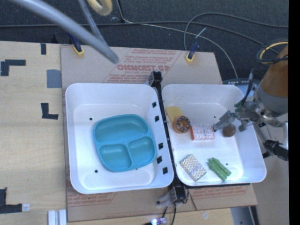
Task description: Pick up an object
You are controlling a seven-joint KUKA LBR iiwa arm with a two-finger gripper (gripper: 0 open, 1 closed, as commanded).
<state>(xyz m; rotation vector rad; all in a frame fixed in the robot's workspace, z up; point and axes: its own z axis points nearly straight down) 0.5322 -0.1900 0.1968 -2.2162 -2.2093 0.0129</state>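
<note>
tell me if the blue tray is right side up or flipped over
Right side up: the blue tray lies flat in the left bin with its three hollows facing up.

A cardboard sheet (140, 64) covers the wooden bench (28, 125), with dark carpet (187, 3) behind.
</note>
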